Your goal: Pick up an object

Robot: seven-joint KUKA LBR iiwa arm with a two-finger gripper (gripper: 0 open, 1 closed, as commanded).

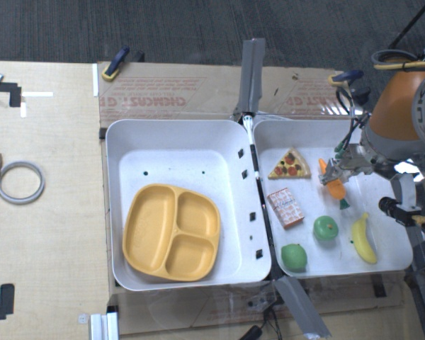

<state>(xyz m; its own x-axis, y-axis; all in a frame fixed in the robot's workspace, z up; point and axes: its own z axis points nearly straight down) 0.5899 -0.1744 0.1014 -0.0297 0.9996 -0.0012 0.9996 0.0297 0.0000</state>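
Note:
In the right bin (pixel 382 154), my gripper (pixel 336 168) hangs low over an orange carrot (pixel 335 189) with a green tip. The carrot's orange shows on both sides of the gripper, whose metal parts cover its middle. A pizza slice (pixel 290 165) lies to the gripper's left. A red box (pixel 285 207), a green apple (pixel 326 228), a second green fruit (pixel 294 257) and a banana (pixel 363 239) lie nearer the front of that bin.
The left bin (pixel 127 154) holds a yellow divided plate (pixel 173 231). A grey divider bar (pixel 251 76) runs between the bins. A tape roll (pixel 18 182) lies on the bench at far left. The arm's orange band (pixel 400 105) is above the right bin's far corner.

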